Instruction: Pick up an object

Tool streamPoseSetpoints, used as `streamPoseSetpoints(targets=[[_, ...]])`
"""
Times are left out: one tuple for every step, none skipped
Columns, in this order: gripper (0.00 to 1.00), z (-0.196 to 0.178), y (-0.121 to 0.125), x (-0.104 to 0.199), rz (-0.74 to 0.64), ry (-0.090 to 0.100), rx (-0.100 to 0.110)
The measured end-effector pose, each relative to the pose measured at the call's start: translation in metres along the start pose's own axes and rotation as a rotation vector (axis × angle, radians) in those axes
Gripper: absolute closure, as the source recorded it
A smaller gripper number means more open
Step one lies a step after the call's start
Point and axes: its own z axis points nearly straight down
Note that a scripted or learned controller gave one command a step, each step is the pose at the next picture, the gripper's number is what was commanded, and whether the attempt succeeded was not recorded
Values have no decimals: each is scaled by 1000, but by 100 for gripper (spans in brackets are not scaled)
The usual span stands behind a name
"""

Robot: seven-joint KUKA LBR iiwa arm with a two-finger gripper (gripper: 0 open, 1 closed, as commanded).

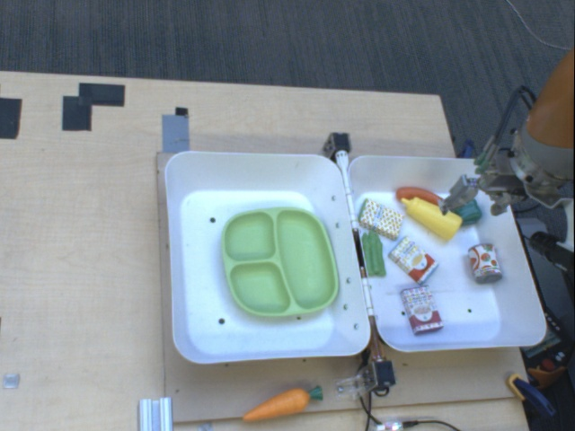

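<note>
Wooden bench surface [81, 241] carried a toy carrot [280, 404] at its near edge. Behind it, the left bin [180, 268] held a green divided plate [279, 262]. The right bin [512, 321] held a small can [484, 263], cartons and a yellow bottle [431, 217]. The gripper [478, 197] hovered beside the bottle, jaws spread, nothing between them.

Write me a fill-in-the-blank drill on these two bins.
1. The green plate lies in the ___ bin.
2. The carrot lies on the ___, outside both bins.
3. The yellow bottle lies in the ___ bin.
4. The plate has ___ compartments.

Missing words: left; bench; right; three
</note>
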Motion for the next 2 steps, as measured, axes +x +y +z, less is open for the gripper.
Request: streamPoseSetpoints(targets=[[0, 106, 28, 13, 2, -2, -3], [0, 134, -17, 63, 1, 0, -5]])
